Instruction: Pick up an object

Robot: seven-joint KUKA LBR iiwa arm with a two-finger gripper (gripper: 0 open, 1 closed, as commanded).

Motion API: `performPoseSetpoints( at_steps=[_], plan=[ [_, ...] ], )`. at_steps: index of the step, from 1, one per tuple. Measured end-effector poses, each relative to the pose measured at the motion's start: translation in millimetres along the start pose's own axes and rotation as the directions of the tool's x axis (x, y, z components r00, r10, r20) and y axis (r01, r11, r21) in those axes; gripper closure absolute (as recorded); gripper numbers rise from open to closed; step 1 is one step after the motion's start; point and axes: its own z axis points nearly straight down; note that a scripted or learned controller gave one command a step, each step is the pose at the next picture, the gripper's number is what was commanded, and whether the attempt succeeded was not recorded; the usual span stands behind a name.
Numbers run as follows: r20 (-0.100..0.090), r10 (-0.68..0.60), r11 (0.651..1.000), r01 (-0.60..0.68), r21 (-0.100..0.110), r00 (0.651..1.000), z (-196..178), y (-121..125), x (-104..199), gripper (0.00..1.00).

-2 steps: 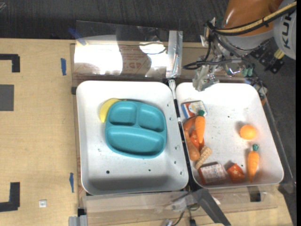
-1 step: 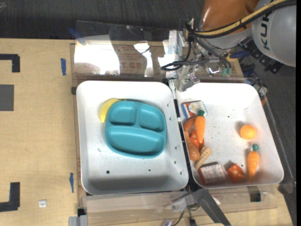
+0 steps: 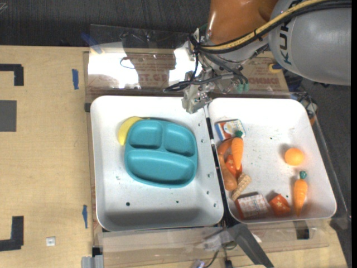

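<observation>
Camera view: grey two-finger gripper, aperture and contents indeterminable, poised at twelve o'clock above the divider between bins; orange plastic carrot at five o'clock, crowded by neighbouring items, is judged liable to be missed or mis-clamped.

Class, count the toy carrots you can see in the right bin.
2. One carrot lies in the pile by the bin's left wall; the other carrot lies near the right wall. The pile may hide more.

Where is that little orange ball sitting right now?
The orange ball lies in the right bin, toward its right wall, just above a small carrot.
</observation>
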Motion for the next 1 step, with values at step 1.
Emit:
performPoseSetpoints(
  at_steps=[1],
  plan=[
    [0.014,0.002,1.000,-0.002,0.003,1.000,-14.6,-0.8,-2.4,1.00]
  ],
)
